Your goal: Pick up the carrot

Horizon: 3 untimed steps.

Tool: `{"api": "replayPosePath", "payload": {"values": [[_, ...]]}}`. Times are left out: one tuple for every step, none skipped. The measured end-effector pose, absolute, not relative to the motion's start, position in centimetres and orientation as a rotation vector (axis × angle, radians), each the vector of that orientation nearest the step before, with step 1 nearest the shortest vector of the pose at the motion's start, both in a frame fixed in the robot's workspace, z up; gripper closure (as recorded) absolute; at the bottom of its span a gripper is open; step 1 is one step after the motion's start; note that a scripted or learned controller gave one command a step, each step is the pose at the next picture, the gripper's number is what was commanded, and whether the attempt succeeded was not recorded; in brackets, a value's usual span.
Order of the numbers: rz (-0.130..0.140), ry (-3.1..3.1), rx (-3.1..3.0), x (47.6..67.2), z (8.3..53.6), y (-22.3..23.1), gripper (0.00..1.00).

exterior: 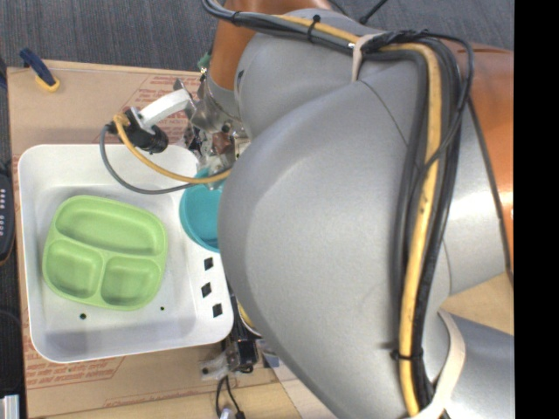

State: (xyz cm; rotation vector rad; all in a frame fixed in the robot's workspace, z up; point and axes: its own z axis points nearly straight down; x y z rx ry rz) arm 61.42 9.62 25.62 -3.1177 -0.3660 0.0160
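The view from above is dominated by one grey arm (349, 234), reached in from the right, with an orange band (262, 7) seen above its wrist and black and yellow cables (419, 190) strapped along its body. The jaws (212, 142) are lowered at the far edge of the left white bin (52, 339), near its right-hand corner; whether they are spread or pressed together cannot be told, as the fingertips are lost in wrist hardware and cabling. One white bin is seen clearly on the worktop (87, 81), the arm lying across the space to its right. One green divided plate (106, 251) with three compartments is laid in the left part of that bin. One teal bowl (199, 216) is set at the bin's right side, partly covered by the arm, just below the jaws. The carrot cannot be made out anywhere among the visible items. One blue and yellow clamp (39, 70) is fixed at the far left corner of the worktop
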Motion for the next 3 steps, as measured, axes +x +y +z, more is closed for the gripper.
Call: {"api": "replayPosePath", "payload": {"values": [[0.000, -0.736, -3.050, 62.2, 42.8, 3.1, 1.00], [0.038, -0.832, -3.021, 58.0, 28.3, 8.0, 1.00], [0.032, -0.783, -3.032, 52.4, 19.4, 4.1, 1.00]]}}
